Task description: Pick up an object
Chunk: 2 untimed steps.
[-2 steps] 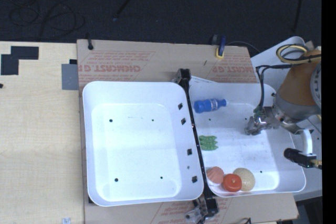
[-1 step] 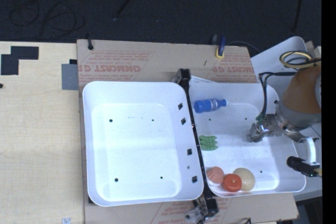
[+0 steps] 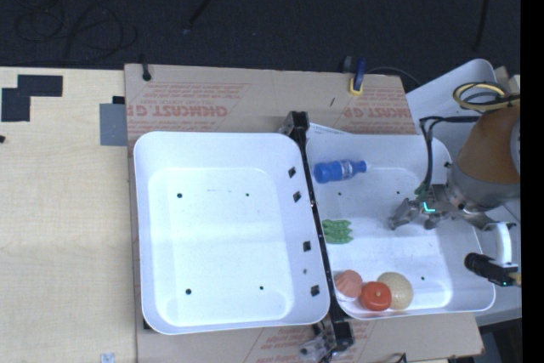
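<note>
Two shallow white plastic bins sit side by side on the counter (image 3: 59, 208): the left bin (image 3: 153, 183) and the right bin (image 3: 433, 272), their inner rims meeting along a black divider strip (image 3: 310, 217). The right bin holds five small things. One blue plastic bottle with a white cap (image 3: 339, 171) lies on its side near the far left corner, cap pointing right. One green ridged pod-like piece (image 3: 337, 231) lies just beside the divider, near the middle of the bin. At the near edge three rounded things are crowded together: one pale pink roundish piece (image 3: 348, 282) on the left, one red round tomato-like object (image 3: 376, 296) in the middle, and one beige round ball (image 3: 396, 289) on the right, the red one touching both neighbours. The grey arm with its orange band (image 3: 489, 149) reaches in from the right, and its claw (image 3: 414, 213) hangs over the right part of the right bin, well apart from the bottle and the three round things; whether its fingers are spread or pressed together I cannot tell. A sheet of brown printed cardboard (image 3: 221, 102) lies under both bins, and a yellow and blue clip (image 3: 358, 76) sits at its far edge.
</note>
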Tool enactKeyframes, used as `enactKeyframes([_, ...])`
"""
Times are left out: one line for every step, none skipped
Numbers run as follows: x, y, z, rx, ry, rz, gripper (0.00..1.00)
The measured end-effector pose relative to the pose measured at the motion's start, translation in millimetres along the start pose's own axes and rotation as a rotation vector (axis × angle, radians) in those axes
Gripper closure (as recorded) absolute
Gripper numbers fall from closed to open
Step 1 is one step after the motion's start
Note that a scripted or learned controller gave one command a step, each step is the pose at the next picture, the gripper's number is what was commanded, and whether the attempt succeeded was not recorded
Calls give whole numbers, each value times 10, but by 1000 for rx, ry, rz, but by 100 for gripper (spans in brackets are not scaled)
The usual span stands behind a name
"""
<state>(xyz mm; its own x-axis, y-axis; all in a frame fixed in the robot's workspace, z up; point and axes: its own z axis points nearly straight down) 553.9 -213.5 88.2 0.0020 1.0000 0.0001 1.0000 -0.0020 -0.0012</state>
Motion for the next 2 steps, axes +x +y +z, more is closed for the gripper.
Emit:
enactKeyframes([3, -3, 5, 1, 1, 0, 0])
enactKeyframes([3, -4, 5, 1, 1, 0, 0])
